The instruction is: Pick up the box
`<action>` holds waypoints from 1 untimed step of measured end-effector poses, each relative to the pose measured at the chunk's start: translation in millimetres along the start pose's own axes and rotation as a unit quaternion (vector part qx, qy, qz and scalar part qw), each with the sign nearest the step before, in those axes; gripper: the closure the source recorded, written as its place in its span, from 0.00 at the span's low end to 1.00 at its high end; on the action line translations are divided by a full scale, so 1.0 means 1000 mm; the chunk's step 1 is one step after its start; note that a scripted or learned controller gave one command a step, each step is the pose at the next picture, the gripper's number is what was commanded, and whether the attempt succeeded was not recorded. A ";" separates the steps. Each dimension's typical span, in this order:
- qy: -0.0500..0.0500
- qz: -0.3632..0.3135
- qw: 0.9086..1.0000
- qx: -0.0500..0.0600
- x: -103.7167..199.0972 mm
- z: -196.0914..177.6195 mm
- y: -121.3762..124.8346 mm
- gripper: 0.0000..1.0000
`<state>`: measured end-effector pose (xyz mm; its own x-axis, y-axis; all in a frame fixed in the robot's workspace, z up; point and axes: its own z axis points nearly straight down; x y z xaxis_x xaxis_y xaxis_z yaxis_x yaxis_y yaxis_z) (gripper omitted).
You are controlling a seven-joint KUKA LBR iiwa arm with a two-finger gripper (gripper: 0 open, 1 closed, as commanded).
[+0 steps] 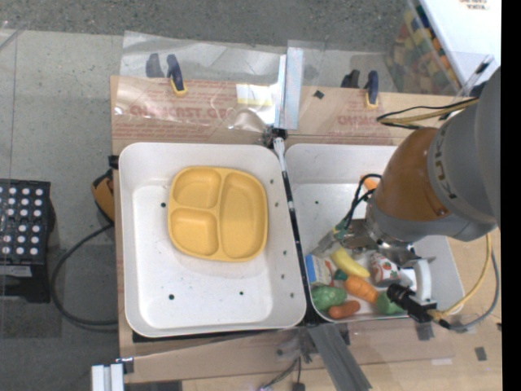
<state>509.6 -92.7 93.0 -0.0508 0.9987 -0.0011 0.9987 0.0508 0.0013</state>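
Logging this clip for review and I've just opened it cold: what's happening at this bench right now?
A grey robot arm reaches in from the right and hangs low over the right bin, above a heap of toy food: a banana, a carrot and something green. A white packet, perhaps the box, lies partly under the wrist. Nothing can be seen held. The left bin holds a yellow divided plate.

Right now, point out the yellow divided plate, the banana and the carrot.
yellow divided plate (218, 213): camera view, centre ridge where its compartments meet.
banana (350, 263): camera view, middle of its curved body.
carrot (359, 288): camera view, middle of its orange body.
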 end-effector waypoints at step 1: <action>0.000 0.000 1.000 0.000 0.000 0.000 0.000 0.00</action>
<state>509.6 -92.7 93.0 -0.0508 0.9987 -0.0011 0.9987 0.0508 0.0013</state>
